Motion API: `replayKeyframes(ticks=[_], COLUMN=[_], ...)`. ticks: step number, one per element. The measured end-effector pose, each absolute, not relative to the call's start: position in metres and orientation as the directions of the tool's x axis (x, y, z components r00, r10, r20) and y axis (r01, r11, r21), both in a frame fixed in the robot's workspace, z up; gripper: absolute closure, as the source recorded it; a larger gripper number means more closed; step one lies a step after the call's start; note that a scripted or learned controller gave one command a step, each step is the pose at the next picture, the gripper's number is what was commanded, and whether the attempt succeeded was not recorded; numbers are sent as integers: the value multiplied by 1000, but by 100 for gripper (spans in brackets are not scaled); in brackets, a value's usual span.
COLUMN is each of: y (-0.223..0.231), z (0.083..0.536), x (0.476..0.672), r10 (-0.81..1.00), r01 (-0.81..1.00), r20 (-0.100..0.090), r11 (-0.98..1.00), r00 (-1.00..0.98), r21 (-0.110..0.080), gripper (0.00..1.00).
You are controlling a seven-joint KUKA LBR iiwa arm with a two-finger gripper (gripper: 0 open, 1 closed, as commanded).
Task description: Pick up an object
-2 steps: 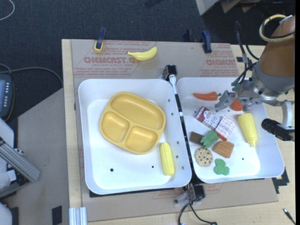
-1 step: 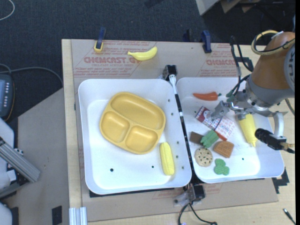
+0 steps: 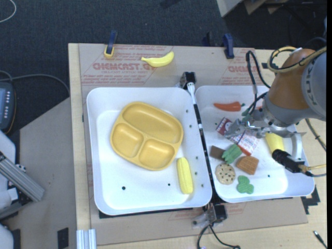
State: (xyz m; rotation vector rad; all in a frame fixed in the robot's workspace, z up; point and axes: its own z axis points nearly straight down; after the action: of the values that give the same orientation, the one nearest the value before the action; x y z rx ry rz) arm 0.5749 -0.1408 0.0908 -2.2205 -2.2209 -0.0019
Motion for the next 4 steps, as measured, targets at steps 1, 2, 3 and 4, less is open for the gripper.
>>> replayKeyframes(ticks=[1,2,3,4], y=[-142,-142,-142,-105], z=[108,171,225,231], x=[579,576,577,532], r10=[1000,1000,1000,1000], r01=[1000,1000,1000,1000], r20=[-2,-2,-2,2], r11=[0,0,1,3], r00=[0,0,-1,-3], r21=[15,7,6,-4], gripper=[100,100,100,100])
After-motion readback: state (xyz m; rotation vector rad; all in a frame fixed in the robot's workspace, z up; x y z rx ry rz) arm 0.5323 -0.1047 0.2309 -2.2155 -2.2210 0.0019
